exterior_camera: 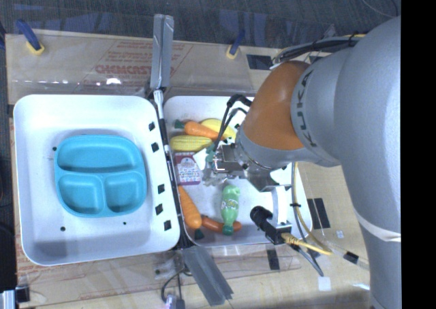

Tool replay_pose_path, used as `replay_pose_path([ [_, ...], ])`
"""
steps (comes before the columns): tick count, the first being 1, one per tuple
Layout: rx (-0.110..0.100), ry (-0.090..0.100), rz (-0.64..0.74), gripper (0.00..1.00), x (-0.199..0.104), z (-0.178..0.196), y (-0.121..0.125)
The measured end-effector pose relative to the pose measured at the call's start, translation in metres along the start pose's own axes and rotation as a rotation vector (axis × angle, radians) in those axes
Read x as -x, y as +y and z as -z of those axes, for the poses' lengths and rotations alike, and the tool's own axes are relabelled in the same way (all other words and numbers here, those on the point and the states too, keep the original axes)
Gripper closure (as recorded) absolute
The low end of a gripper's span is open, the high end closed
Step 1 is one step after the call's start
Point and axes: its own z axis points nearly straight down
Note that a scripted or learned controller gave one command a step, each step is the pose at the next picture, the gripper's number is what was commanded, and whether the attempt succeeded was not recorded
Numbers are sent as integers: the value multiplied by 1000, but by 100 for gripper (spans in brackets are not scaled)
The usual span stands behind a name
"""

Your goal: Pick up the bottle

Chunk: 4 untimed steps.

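The gripper (pixel 219 168) hangs over the middle of the right bin (pixel 204 103), its metal fingers (pixel 212 161) pointing down toward the bin floor; whether they are spread or closed cannot be told from this angle, and nothing is seen between them. The green bottle (pixel 230 207) lies on the floor of the right bin just below the gripper, toward the bin's near edge, lengthwise and apart from the fingers. Beside the bottle's lower end lies a small orange carrot (pixel 212 224), and a larger carrot (pixel 190 208) lies to the bottle's left along the bin wall. A red-and-white packet (pixel 187 168) rests to the bottle's upper left, next to the gripper. Beyond it, farther from the bottle, lie a yellow corn cob (pixel 189 143), another carrot (pixel 199 128) and a yellow fruit (pixel 212 124) partly under the arm. The grey arm (pixel 354 117) with its orange band (pixel 276 107) covers the right bin's right side. The left bin (pixel 30 165), well apart from the bottle, holds a blue three-compartment tray (pixel 101 173). Both bins sit on the desk (pixel 82 56).
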Motion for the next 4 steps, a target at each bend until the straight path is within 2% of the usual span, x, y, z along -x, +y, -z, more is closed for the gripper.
replay_pose_path([
  [1, 0, 0, 0, 0, 0, 0, 0],
  [2, -2, 0, 88, 0, 73, -101, -13],
  [3, -4, 1, 93, 100, 72, -92, -13],
  [4, -6, 2, 98, 100, 72, -82, -13],
])
